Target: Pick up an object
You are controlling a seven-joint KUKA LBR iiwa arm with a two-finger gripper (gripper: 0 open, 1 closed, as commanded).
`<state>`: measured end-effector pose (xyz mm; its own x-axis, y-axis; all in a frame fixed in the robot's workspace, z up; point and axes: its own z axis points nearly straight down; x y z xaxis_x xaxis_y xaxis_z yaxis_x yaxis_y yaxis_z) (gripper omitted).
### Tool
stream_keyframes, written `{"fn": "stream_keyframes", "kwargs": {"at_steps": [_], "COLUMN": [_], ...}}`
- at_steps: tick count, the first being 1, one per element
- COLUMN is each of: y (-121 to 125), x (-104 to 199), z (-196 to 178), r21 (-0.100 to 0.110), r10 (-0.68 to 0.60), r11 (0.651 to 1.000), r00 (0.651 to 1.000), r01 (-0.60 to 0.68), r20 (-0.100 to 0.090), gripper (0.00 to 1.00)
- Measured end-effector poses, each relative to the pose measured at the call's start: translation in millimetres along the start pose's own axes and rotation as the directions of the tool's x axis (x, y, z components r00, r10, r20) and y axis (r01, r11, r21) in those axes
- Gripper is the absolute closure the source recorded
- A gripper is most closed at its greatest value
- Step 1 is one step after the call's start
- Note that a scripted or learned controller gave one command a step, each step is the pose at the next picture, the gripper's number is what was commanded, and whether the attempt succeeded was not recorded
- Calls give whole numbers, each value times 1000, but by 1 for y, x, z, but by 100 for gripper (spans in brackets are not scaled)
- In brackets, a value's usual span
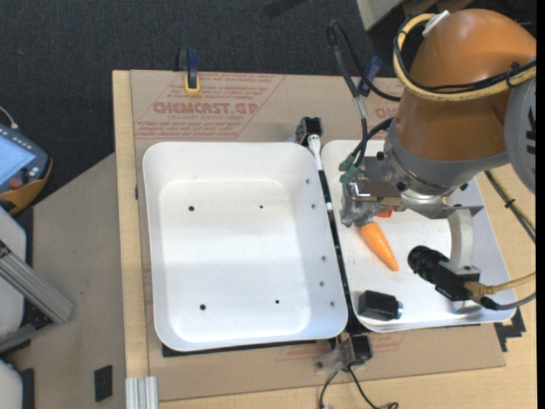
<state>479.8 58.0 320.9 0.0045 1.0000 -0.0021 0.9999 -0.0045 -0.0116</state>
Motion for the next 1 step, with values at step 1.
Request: {"fn": "stream_keyframes", "kwargs": {"at_steps": [1], "y": [-2], "x": [7], "z": [-178], "r21": [-32], "r10": [-7], "r11": [999], "r00": [1000], "r01": [7], "r20": [-6], "gripper": [100]}}
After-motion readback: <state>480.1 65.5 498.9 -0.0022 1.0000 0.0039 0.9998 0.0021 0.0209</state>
